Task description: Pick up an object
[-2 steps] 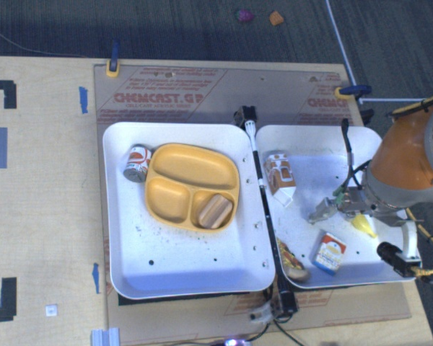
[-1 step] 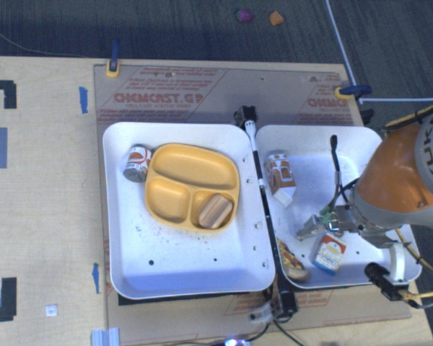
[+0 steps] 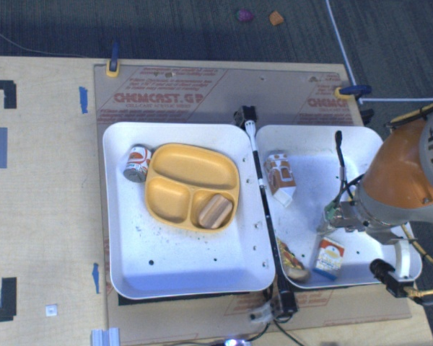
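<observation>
The tabletop (image 3: 36, 193) is pale wood with a sheet of brown board (image 3: 202, 92) clamped onto it, and on that board sit two shallow white bins side by side. The left bin (image 3: 130, 265) holds a yellow divided tray (image 3: 187, 171) with three compartments; a tan, rounded object (image 3: 215, 211) lies in the tray's lower right compartment. Just beside the tray's upper left corner, touching or nearly touching its rim, a small crushed can (image 3: 136, 163) lies on its side. The right bin (image 3: 310, 157) is partly covered by the arm (image 3: 404, 171), which reaches in from the right, its orange band showing broad above the grey wrist. The hand (image 3: 339, 218) hangs low over the middle of the right bin, and whether its fingers are spread or pressed together cannot be told from this angle; nothing is seen between them. In the same bin, a brown-and-white carton (image 3: 280, 177) lies near the upper left, well apart from the hand. A small white-and-orange box (image 3: 330, 256) lies just below the hand, and a flat, colourful wrapper (image 3: 292, 262) lies at the bin's lower left edge near the divide.
</observation>
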Motion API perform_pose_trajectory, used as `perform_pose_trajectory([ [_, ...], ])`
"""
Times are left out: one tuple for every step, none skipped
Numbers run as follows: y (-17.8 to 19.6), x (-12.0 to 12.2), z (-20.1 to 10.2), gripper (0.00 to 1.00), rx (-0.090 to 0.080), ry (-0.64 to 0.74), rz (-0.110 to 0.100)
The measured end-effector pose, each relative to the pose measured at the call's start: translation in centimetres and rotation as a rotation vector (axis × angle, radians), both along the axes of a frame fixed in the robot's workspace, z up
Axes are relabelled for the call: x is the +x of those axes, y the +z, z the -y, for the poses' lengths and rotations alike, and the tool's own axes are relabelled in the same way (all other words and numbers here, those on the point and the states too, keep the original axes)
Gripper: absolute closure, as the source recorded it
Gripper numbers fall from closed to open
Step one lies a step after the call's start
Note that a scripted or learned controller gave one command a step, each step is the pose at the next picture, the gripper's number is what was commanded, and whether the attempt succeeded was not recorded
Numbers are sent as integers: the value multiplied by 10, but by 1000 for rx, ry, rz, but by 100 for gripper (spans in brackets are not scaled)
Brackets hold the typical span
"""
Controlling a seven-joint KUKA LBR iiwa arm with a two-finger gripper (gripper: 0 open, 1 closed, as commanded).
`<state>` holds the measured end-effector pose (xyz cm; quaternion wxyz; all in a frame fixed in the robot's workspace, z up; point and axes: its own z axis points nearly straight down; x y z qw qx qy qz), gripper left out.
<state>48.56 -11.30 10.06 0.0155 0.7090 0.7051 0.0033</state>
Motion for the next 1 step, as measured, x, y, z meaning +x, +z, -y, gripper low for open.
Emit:
perform_pose_trajectory([
  [0, 0, 0, 0, 0, 0, 0],
])
